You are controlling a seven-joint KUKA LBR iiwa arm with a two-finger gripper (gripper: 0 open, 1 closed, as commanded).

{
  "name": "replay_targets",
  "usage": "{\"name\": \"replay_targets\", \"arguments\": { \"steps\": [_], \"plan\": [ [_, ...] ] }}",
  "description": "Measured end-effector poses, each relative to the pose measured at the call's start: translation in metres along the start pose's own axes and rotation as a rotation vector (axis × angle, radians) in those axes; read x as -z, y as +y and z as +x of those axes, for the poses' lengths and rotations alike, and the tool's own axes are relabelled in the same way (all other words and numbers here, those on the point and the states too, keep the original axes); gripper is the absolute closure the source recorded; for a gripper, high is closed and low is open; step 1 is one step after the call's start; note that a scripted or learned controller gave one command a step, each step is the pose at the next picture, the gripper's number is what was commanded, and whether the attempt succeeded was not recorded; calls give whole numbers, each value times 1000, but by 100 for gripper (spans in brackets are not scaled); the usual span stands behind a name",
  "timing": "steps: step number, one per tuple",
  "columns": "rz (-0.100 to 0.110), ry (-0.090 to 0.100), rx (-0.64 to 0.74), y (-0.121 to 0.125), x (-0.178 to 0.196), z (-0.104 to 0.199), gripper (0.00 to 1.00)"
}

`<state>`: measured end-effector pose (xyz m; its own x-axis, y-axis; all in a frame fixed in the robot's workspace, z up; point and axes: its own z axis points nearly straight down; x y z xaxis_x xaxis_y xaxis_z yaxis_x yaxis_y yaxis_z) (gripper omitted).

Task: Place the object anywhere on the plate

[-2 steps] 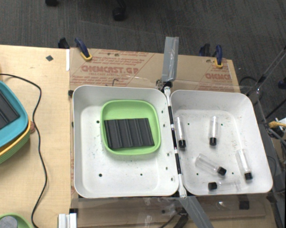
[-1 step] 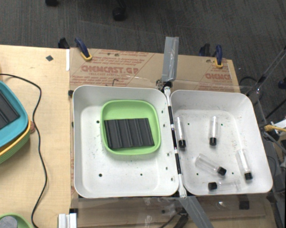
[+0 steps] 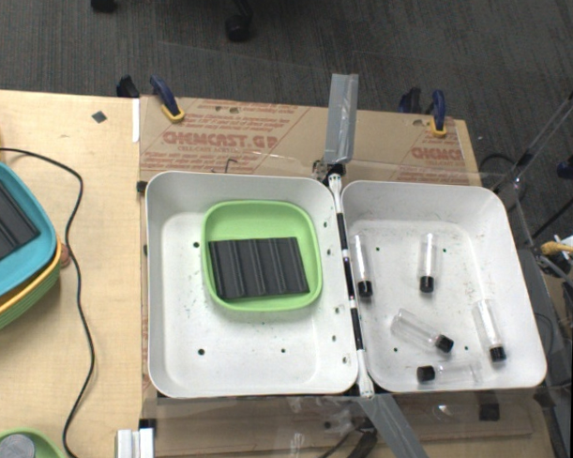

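A green square plate (image 3: pixel 262 218) with a dark ribbed insert (image 3: pixel 261 268) sits in the left white bin (image 3: pixel 172 294), toward its back. The right white bin (image 3: pixel 510 278) holds several clear plastic tubes with black caps: one (image 3: pixel 360 265) along the bin's left wall, one (image 3: pixel 426 263) near the middle, one (image 3: pixel 488 328) at the right, one (image 3: pixel 421 332) lying slanted in the front half, and one (image 3: pixel 446 374) by the front wall.
Brown cardboard (image 3: pixel 234 132) lies under and behind the bins, held by blue and yellow clamps (image 3: pixel 165 98). Stacked teal and yellow plates (image 3: pixel 18 247) stand on the wooden bench at the far left, with a black cable (image 3: pixel 78 291) running beside them.
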<state>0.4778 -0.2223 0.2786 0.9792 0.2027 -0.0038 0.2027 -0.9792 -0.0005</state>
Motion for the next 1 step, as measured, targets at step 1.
{"name": "replay_targets", "arguments": {
  "steps": [1],
  "plan": [
    [2, -2, -5, 0, -24, 0, 0]
  ]
}}
